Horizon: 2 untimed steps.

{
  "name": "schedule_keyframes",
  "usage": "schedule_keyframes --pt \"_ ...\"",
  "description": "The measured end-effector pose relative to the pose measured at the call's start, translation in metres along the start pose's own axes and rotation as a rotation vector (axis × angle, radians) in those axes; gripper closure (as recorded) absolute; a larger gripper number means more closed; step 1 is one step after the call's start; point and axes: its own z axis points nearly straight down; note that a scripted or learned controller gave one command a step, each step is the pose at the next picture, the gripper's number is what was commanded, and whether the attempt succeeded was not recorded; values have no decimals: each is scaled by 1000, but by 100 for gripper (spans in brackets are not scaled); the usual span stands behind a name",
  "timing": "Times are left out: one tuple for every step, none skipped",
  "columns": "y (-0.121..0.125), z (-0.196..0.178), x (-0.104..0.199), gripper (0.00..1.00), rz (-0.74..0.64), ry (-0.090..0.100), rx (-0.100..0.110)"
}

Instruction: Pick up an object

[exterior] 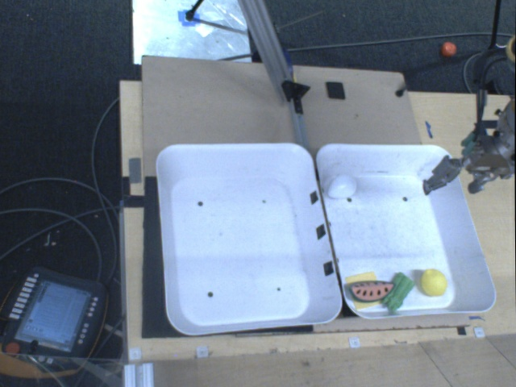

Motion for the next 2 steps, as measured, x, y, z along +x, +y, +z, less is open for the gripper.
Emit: schedule_keyframes --pt "0 -11 0 100 -1 0 -2" --pt "-34 -37 20 100 -1 0 -3"
